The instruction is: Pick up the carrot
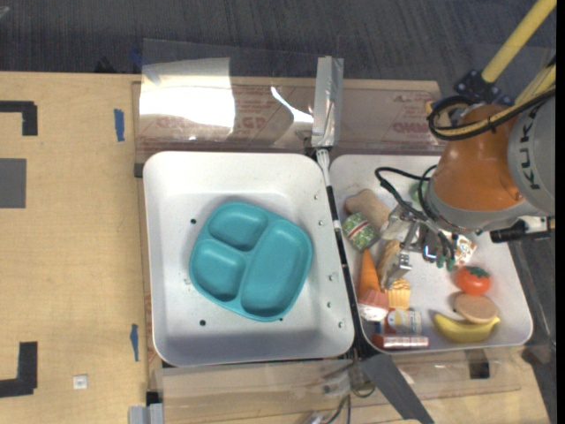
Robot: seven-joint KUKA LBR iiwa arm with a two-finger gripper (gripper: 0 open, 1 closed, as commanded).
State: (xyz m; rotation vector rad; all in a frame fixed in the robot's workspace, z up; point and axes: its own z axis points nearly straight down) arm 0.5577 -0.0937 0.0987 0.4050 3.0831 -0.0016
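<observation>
- Teal plate [252,260] in left bin [168,193].
- Right bin [516,312]: carrot [368,272], tomato [473,280], banana [464,327], other toy food.
- Gripper [397,256] low, just right of carrot.
- Arm [481,170] reaching in from right.

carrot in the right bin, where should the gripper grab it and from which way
Probably the carrot at its bare upper-middle, coming straight down. It lies lengthwise along the right bin's left wall, so the fingers would close across its narrow width. Its lower end is crowded by other food; the gripper hangs just beside it.
</observation>
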